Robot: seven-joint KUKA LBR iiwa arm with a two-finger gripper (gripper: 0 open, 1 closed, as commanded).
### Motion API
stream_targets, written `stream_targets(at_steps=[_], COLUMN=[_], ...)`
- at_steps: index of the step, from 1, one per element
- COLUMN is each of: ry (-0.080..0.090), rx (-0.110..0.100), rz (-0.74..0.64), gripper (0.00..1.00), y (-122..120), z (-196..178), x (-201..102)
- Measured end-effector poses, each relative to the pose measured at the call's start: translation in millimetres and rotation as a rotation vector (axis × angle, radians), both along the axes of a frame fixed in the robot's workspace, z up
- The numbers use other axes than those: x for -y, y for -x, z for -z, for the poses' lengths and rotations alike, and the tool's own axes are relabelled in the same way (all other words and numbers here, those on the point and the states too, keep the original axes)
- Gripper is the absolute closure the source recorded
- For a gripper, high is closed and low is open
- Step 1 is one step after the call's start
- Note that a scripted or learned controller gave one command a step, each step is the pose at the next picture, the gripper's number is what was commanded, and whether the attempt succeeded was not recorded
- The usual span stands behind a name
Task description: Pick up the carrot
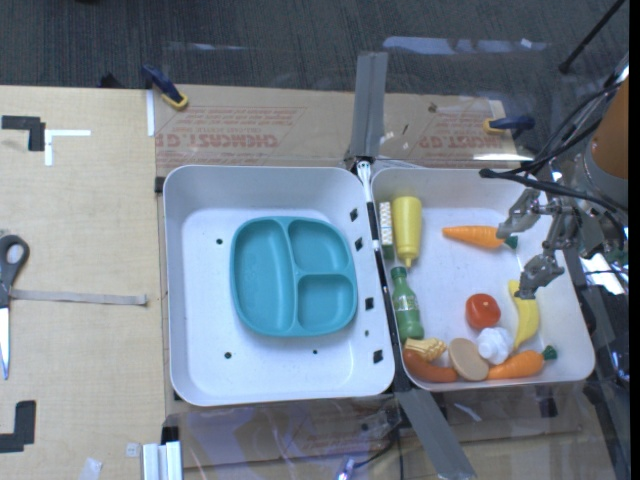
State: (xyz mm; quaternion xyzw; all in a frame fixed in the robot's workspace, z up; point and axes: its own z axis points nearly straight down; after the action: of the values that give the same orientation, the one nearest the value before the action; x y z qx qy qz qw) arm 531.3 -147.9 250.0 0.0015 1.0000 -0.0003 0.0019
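- Carrot (pixel 473 235) lies just left of my gripper (pixel 532 242), at the frame's right, in the right bin (pixel 455 180).
- Fingers spread open, holding nothing.

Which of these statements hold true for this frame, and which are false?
1. The teal divided plate lies in the left bin. True.
2. A carrot lies in the right bin, near its far side. True.
3. The gripper holds the carrot between its jaws. False: the carrot lies on the bin floor, to the camera's left of the gripper.
4. The yellow bottle lies on the teal plate. False: it lies in the right bin.
5. The banana lies in the right bin. True.
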Motion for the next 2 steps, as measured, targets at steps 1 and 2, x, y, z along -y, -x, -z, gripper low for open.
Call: stream_targets(at_steps=[1, 2], ry=[0.000, 0.000], rx=[0.001, 0.001], rz=[0.047, 0.081], gripper=[0.00, 0.00], y=[-60, -96], z=[43, 131], x=[28, 72])
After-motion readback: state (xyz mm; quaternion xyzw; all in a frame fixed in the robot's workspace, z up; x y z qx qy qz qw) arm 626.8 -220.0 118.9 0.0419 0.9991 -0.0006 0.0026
